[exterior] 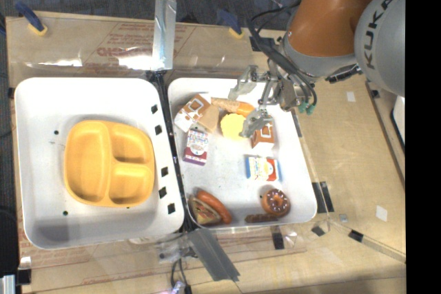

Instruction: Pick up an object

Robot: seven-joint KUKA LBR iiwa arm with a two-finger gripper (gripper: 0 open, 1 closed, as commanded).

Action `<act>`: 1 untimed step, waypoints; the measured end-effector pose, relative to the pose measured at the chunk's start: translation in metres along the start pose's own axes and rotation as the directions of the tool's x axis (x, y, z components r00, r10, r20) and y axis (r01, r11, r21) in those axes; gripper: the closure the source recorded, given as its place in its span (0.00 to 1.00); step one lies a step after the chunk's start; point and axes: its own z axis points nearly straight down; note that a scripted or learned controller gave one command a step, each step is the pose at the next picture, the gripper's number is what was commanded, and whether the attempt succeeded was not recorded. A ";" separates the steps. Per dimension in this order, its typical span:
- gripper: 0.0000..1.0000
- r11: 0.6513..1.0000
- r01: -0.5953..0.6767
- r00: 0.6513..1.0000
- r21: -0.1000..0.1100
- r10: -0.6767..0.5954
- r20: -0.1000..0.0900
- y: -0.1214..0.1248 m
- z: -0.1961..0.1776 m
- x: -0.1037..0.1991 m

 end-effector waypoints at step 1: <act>0.00 0.990 -0.143 0.990 -0.001 0.143 -0.008 -0.024 0.100 0.020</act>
